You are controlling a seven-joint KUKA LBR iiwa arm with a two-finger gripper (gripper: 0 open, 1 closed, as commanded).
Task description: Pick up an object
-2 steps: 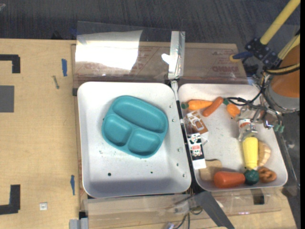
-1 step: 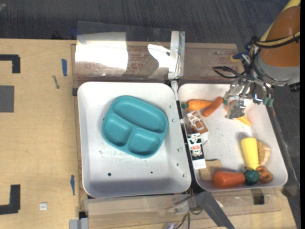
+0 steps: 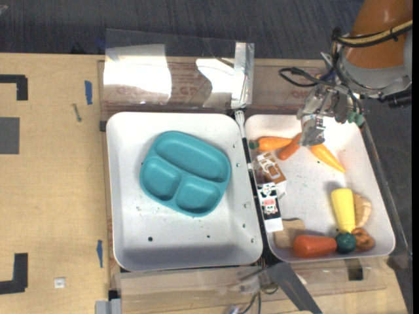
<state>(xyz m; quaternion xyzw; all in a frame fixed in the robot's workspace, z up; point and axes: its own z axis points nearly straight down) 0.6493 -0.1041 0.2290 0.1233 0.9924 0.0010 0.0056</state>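
My gripper (image 3: 313, 131) hangs over the far part of the right bin (image 3: 376, 175), under the grey wrist and orange band. Just below and left of it lie an orange carrot (image 3: 271, 142) and a short orange piece (image 3: 290, 150), which slants up toward the gripper's tip. Whether that piece is touched or held cannot be made out. A yellow-orange carrot (image 3: 327, 157) lies to the gripper's lower right. Nearer the front sit a yellow block (image 3: 343, 208), a red-orange vegetable (image 3: 314, 244), a green ball (image 3: 346, 242) and a small orange fruit (image 3: 363, 239).
The left bin (image 3: 124, 227) holds a teal divided plate (image 3: 186, 172). Small printed cartons (image 3: 269, 182) lie along the divide between the bins. A tan wooden piece (image 3: 288, 229) rests by the red-orange vegetable. Cables (image 3: 308, 77) trail behind the right bin.
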